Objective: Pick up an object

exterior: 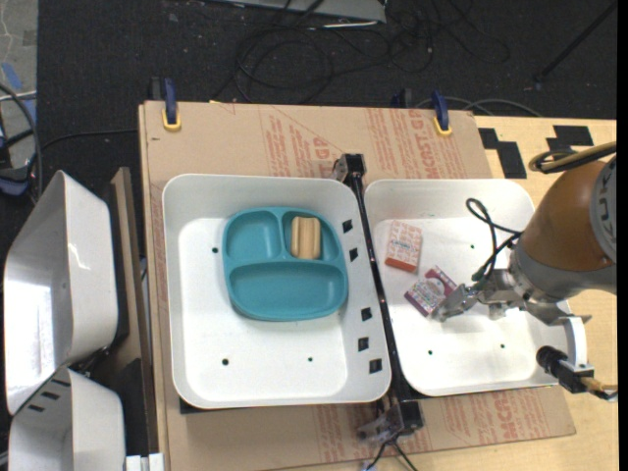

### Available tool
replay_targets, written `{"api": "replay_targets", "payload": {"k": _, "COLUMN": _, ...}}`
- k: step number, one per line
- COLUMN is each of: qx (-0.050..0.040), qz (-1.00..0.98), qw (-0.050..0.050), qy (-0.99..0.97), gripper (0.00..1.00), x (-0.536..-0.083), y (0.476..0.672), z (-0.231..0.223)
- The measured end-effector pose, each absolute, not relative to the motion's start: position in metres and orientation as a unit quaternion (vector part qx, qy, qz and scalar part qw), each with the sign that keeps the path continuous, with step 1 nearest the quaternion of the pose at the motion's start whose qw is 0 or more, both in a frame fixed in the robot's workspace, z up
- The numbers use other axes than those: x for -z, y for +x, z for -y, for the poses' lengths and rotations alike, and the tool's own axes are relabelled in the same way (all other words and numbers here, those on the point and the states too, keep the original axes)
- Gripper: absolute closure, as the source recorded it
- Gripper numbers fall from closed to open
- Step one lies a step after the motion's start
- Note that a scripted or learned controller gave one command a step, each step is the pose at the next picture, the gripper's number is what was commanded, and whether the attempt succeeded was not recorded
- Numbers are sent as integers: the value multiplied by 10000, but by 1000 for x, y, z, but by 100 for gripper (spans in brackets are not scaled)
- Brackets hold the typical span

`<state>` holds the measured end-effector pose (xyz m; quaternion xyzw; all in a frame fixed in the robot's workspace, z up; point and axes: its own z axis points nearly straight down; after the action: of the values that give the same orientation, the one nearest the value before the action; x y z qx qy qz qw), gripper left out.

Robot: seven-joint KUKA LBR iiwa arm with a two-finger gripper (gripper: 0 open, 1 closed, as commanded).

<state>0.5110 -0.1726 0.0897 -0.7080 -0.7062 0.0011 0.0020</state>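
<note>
In the right bin point(461, 371) lie a small white-and-red packet point(402, 244) and, below it, a purple-and-white wrapped item point(429, 291). My gripper point(457, 303) reaches in from the right and sits low in the bin, right beside the purple item's right end. Whether it touches the item is unclear. The left bin point(265, 371) holds a teal divided tray point(285, 268) with a tan wooden block point(306, 237) in its upper right compartment.
A black divider strip point(371, 292) runs between the two bins. A black cable point(488, 224) loops over the right bin near the arm's orange wrist point(574, 219). White containers point(54, 292) stand off the bench to the left.
</note>
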Motion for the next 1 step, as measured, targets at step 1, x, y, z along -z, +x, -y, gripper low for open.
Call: {"api": "replay_targets", "payload": {"k": 1, "qx": 0, "qz": 7057, "qw": 1, "qy": -7085, "gripper": 100, "x": -102, "y": 512, "z": 173}}
